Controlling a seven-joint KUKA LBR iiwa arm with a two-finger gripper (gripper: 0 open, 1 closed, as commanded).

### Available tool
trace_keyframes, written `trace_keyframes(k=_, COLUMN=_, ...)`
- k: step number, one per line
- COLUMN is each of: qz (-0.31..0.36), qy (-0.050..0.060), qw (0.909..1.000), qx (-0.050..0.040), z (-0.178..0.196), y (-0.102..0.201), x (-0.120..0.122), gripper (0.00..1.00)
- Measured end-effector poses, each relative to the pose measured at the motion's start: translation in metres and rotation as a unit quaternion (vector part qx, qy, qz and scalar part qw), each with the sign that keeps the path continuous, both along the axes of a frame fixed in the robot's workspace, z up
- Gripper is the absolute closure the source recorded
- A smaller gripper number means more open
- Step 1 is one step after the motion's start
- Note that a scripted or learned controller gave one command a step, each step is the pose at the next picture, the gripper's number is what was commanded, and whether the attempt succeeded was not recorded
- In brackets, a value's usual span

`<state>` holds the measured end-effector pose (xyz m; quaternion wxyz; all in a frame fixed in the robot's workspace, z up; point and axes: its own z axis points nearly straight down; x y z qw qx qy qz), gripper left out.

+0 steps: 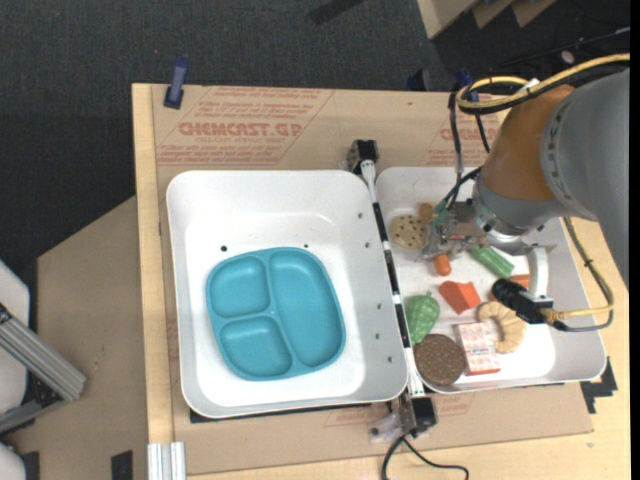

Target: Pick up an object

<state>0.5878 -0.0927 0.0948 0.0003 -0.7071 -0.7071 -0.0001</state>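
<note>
My gripper [446, 234] reaches down into the right bin [575, 363] near its upper left part. It hovers just right of a round tan cookie [405, 231] and just above a small orange piece [442, 265]. A green pod-shaped item [493, 260] lies to its lower right. The grey arm with its orange band [520, 153] covers the bin's upper right.
Lower in the right bin lie a red-orange block [460, 295], a green leaf [422, 314], a brown disc [440, 359], a pink-and-white packet [479, 348] and a tan pretzel-like piece [506, 326]. The left bin [200, 208] holds a blue divided tray [275, 311].
</note>
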Motion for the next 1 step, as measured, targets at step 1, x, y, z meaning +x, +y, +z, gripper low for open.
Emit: trace_keyframes(k=1, qz=0.003, qy=-0.001, qw=1.0, qx=0.0008, z=0.0944, y=0.0717, x=-0.0485, gripper=1.0)
